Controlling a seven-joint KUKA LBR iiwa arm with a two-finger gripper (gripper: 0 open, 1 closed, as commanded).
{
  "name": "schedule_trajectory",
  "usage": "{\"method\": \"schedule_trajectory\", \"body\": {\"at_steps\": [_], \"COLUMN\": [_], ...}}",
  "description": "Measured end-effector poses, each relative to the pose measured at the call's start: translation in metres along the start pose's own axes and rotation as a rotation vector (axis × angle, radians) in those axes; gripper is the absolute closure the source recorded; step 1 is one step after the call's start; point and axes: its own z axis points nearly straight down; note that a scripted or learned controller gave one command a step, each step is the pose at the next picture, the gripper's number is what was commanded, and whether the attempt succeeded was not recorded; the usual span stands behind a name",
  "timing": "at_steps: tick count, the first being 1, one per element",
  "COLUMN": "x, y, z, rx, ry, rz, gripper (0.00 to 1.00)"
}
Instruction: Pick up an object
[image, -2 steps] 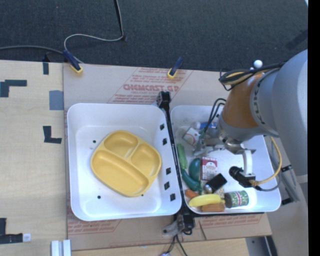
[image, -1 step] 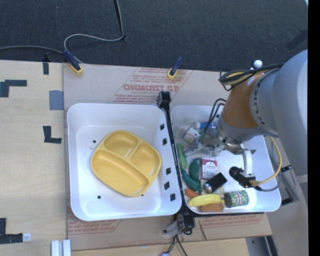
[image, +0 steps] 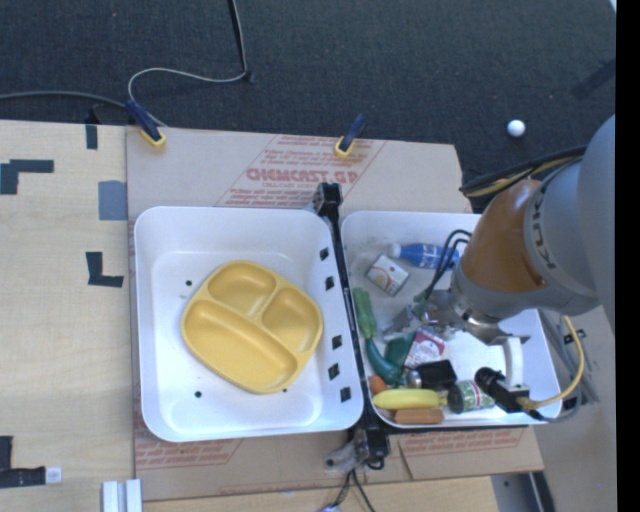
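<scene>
My gripper (image: 432, 335) sits low among the clutter at lower right in the right bin (image: 548, 335); I cannot tell its state.

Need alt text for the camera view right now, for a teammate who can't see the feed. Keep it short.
The grey arm with its orange band reaches from the right into the right white bin, over a clutter that includes a banana, a blue-capped bottle and a small carton. The left white bin holds a yellow divided plate.

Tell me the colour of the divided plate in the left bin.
Yellow; the divided plate shows plainly in the camera view.
</scene>
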Motion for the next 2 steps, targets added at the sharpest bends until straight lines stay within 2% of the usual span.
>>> {"method": "schedule_trajectory", "body": {"at_steps": [1,2], "x": [0.000,0.053], "y": [0.001,-0.045], "z": [-0.010,-0.136], "rx": [-0.003,0.003], "ry": [-0.001,0.002], "rz": [-0.001,-0.002], "gripper": [1.00,1.00]}}
